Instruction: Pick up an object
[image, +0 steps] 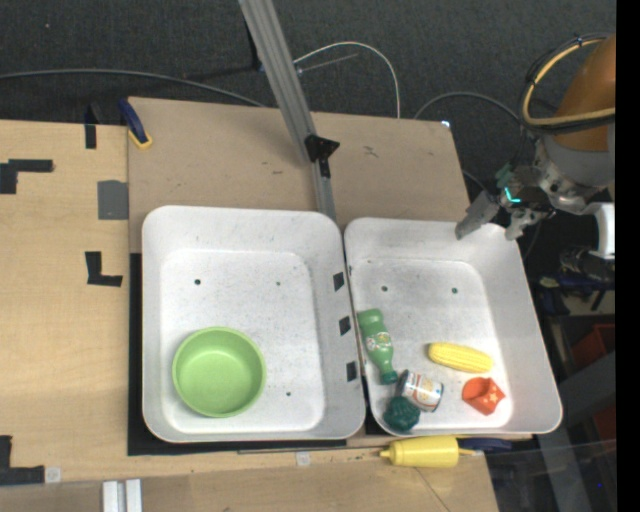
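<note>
Item: corn (461, 356), right bin (500, 262), lying well below gripper (492, 216) & slightly left of it, long axis approx. across the bin; your gripper hangs at bin's far rim w/ nothing between its parted fingers.

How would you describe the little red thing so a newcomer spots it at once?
Look at the right-hand white bin, then its near right corner. The red object lies there, just below the yellow corn cob. It is the sole red, blocky item; its neighbours are yellow, green or a metal can.
</note>
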